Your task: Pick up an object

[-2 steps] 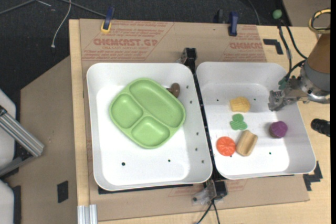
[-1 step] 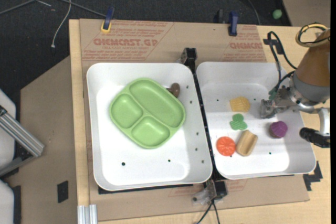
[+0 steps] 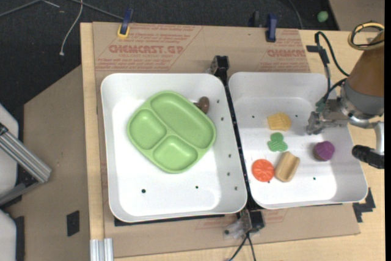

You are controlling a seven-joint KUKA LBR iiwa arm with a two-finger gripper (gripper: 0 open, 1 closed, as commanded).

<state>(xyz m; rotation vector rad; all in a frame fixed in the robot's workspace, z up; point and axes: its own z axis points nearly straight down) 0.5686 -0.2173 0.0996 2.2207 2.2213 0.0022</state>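
— Looking down from above, you're seeing the gripper (image 3: 316,122) hovering in the right bin (image 3: 256,85); I cannot tell its finger state.

— Target?

— Purple toy (image 3: 324,150), just beside it. Probably light, slick; take its middle.

green divided plate (image 3: 171,131) crowding left bin (image 3: 122,192), toys clustered mid right bin (image 3: 256,91), bare floor along its far wall

grey arm (image 3: 365,95) reaches from the right, gripper (image 3: 316,123) lowered
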